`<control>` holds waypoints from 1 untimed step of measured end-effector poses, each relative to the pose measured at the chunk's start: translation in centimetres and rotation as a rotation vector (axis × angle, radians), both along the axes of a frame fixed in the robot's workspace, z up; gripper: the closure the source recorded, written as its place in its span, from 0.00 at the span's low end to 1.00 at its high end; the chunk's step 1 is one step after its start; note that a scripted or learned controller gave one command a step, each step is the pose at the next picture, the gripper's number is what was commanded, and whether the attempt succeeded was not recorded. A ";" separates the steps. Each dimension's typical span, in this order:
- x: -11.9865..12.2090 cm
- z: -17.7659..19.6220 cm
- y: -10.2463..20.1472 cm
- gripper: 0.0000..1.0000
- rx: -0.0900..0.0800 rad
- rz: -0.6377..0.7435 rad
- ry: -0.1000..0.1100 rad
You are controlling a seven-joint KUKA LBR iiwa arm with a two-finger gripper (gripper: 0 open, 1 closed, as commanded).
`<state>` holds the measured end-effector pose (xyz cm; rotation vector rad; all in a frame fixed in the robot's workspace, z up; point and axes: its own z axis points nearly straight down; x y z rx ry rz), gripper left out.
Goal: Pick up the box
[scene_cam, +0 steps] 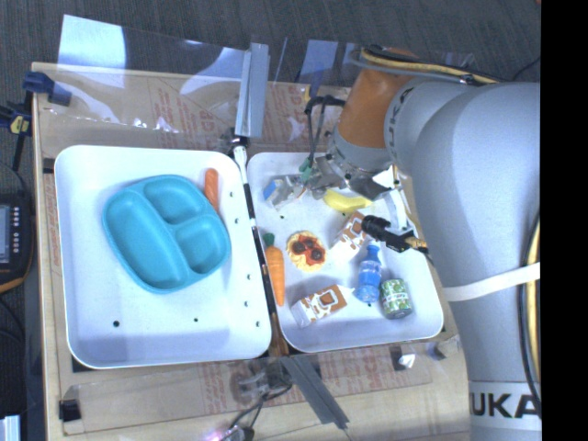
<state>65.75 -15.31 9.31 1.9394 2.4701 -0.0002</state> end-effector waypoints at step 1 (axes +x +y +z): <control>-0.1 -0.1 2.4 0.00 0.002 0.023 0.005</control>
